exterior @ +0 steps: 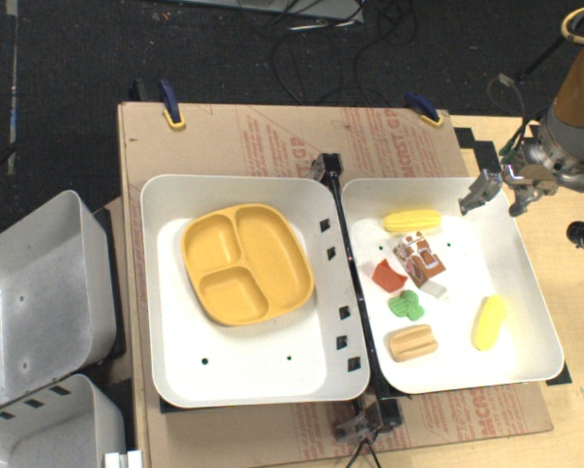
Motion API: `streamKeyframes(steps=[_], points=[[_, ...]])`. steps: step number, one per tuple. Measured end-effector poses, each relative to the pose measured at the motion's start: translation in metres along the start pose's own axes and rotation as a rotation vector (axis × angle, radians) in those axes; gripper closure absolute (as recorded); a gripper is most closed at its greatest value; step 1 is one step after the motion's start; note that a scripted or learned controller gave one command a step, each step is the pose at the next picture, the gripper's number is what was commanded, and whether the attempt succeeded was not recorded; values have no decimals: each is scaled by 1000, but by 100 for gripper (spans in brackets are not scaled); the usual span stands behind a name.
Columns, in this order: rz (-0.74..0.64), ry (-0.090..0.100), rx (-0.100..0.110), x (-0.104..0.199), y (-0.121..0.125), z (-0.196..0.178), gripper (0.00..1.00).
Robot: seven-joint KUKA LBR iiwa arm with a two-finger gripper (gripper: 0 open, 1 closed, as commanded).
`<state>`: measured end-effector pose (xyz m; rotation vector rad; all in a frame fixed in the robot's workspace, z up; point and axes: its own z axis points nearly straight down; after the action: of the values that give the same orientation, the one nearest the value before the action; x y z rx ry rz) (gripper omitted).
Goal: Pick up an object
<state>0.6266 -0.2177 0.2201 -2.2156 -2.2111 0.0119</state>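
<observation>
Bench (233, 130): brown board carrying two shallow white bins side by side, clamped at the far edge.
Left bin (170, 359): holds a yellow divided plate (247, 262), set toward the bin's far half, three compartments, nothing in them.
Right bin (525, 261): holds all the small objects, grouped in the half nearest the left bin.
Arm (576, 96): enters from the right, above the right bin's far right corner; grey wrist below an orange band.
Gripper (496, 195): hangs over the far right corner of the right bin, fingers spread apart, nothing between them.
Step in hand: approach, judged from the empty spread fingers held high and off to the corner; no object picked yet.
Corn cob (411, 221): yellow, lying crosswise near the far edge of the right bin; nearest object to the gripper, toward the left bin from it.
Box (420, 258): small brown and white carton, tilted, just nearer than the corn cob.
Red piece (389, 277): touching or just beside the box, on its left-bin side.
Green piece (406, 307): just nearer than the red piece.
Bread roll (411, 342): tan, near the near edge of the right bin.
Lemon (487, 322): yellow oval, alone toward the near right part of the bin, well apart from the cluster.
Next move calls for: shift over a chosen object, descent, closing on its narrow side. Lemon and corn cob judged easiest, each with free space around it.
Risk: clustered box and red piece likely to crowd the fingers.
</observation>
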Motion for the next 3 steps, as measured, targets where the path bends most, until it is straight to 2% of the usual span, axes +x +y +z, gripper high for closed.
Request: streamKeyframes(steps=[1, 2, 3], points=[[-4, -3, -14, 1, 3, -9, 0], [-2, -2, -10, 1, 1, 34, 0], [-2, -3, -11, -1, 6, 95, 0]])
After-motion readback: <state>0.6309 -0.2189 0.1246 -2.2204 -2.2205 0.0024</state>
